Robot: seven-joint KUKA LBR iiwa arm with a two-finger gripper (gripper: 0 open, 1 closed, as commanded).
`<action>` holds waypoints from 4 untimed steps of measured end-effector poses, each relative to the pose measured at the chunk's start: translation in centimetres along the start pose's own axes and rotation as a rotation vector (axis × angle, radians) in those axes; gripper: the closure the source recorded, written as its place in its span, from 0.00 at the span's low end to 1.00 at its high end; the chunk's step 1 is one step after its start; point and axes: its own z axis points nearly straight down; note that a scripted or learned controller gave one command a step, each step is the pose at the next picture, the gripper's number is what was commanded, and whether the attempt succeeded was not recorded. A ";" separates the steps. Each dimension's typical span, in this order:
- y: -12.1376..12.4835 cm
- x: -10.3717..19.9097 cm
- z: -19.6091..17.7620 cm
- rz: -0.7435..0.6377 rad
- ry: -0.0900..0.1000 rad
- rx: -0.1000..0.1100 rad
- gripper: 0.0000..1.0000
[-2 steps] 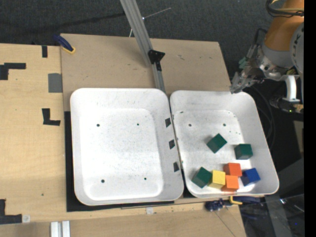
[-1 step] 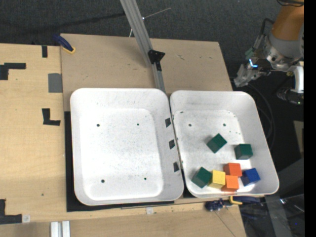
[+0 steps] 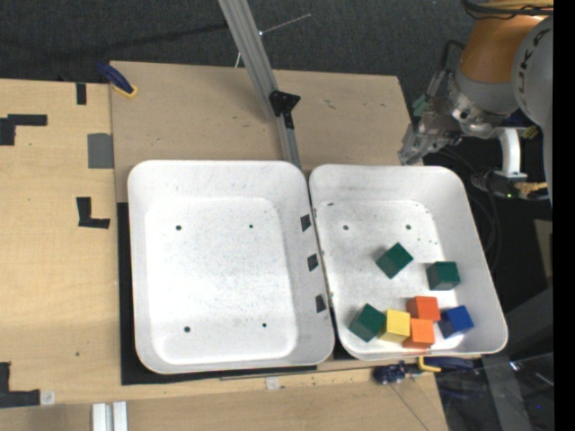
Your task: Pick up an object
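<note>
The right bin (image 3: 454, 187) holds several small blocks. A dark green block (image 3: 393, 260) lies near its middle and another green one (image 3: 443, 275) sits to its right. Along the front edge lie a green block (image 3: 367, 321), a yellow block (image 3: 397, 323), two orange blocks (image 3: 422, 317) and a blue block (image 3: 456, 320), packed close together. My gripper (image 3: 420, 140) hangs above the bin's far right corner, well apart from all the blocks, with nothing seen between its fingers.
The left bin (image 3: 144, 241) stands beside the right one. A slanted metal bar (image 3: 252, 43) runs from the top of the view down to the gap between the bins. Cables and dark floor lie to the right of the bench.
</note>
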 end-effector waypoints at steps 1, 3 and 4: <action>-0.7 5.2 -1.0 -0.001 0.001 -0.001 1.00; -2.4 16.6 1.1 -0.002 0.001 0.002 1.00; -3.1 21.8 -0.3 -0.002 0.000 -0.001 1.00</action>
